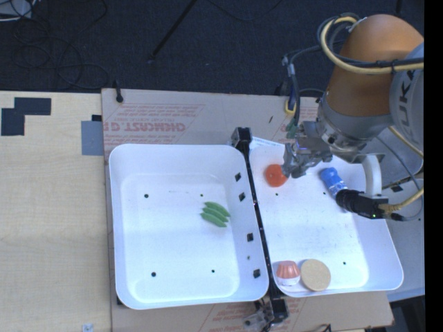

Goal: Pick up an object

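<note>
Small orange-red ball point(276, 176), smooth and rounded, sits on the floor of the right bin point(360, 254) near its far left corner, close to the divider where the two bins meet. The hand point(299, 163) is low over the bin, just beside the ball on the ball's right; fingertips dark, seen from above, and whether they are spread or closed cannot be told. Nothing is visibly between them.

Other contents of the right bin: a blue, roughly cylindrical object point(332, 180) near the far right side, partly under the arm; a flat tan disc point(315, 274) and a small pink-and-white rounded piece point(288, 272) side by side, touching or nearly so, against the near wall.

Left bin point(138, 282): a green ribbed, leaf-like object point(215, 214) lying alone right of centre, well apart from every wall.

Both bins are shallow, glossy white plastic with rounded corners and small dark spots on the floor. They rest on a brown cardboard sheet point(173, 120) printed in red, over a pale wood-toned worktop point(48, 220).

Open floor: middle of the right bin is bare between the ball and the near-wall items. Ball has little room toward the divider and far wall.
</note>
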`<action>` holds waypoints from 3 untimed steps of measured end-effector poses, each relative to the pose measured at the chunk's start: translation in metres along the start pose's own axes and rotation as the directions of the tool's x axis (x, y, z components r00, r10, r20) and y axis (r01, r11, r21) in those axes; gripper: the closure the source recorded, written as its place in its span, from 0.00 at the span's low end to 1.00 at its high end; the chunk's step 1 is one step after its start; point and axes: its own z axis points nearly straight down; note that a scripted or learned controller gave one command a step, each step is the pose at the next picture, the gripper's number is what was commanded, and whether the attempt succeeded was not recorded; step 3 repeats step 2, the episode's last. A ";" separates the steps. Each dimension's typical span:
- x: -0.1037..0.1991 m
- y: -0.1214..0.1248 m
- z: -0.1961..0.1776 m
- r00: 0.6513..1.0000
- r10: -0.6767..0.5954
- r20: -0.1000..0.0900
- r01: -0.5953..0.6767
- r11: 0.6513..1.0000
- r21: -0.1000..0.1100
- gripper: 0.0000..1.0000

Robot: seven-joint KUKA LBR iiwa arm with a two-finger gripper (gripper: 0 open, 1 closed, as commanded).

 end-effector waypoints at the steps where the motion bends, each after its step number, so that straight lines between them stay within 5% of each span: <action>1: 0.039 -0.012 0.104 1.000 -0.003 -0.002 0.003 1.000 0.008 1.00; 3: 0.036 -0.010 0.088 1.000 0.002 0.000 -0.002 1.000 -0.001 1.00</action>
